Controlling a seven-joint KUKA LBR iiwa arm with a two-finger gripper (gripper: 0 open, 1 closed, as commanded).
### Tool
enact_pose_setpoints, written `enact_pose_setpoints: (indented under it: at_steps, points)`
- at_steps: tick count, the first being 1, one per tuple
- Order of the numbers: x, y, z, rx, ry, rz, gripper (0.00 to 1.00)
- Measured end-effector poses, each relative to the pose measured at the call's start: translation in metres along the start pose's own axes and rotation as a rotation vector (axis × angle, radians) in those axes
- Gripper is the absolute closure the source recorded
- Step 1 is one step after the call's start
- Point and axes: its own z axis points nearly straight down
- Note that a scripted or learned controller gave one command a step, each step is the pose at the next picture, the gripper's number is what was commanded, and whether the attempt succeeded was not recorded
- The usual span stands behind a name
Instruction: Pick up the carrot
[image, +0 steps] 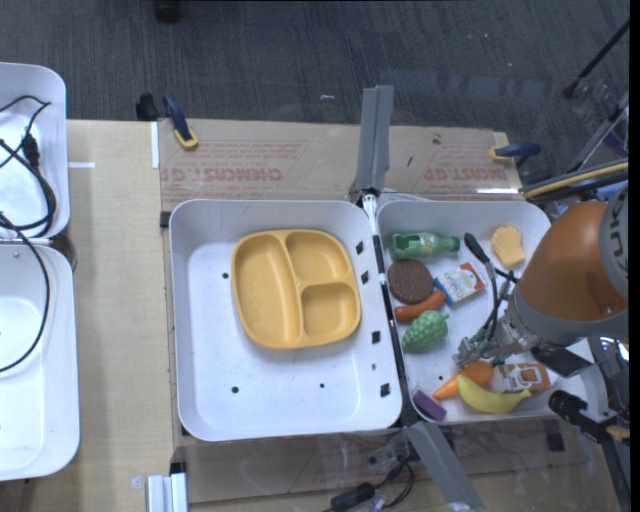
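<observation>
Found the small orange plastic toy carrot (460, 382) lying near the front edge of the right-hand shallow white bin (455, 202), thick end up-right, thin tip pointing down-left. Noted it touching the yellow plastic banana (492, 400) just in front, with a purple block (430, 405) near the tip and a printed snack packet (526, 377) close to the right.

Saw the metal two-finger gripper (480, 349) hanging right above the thick end, partly covering it. Could not tell whether open or closed, nor whether anything was in its grip.

Judged the carrot light, stiff and hollow, with a smooth, rather slippery skin; not fragile. Reckoned it likely to roll or squirt out along its taper if pinched near the tip. Thought it best taken across the thick half, jaws square to its long axis and clear of the banana. Expected that crowding neighbour to be the main risk of a fouled or double grasp.
</observation>
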Motion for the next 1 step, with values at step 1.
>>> enact_pose_setpoints:
  at_steps: [1]
  points:
    - [0.0808, 0.0229, -0.0930, -0.001, -0.003, 0.143, 1.00]
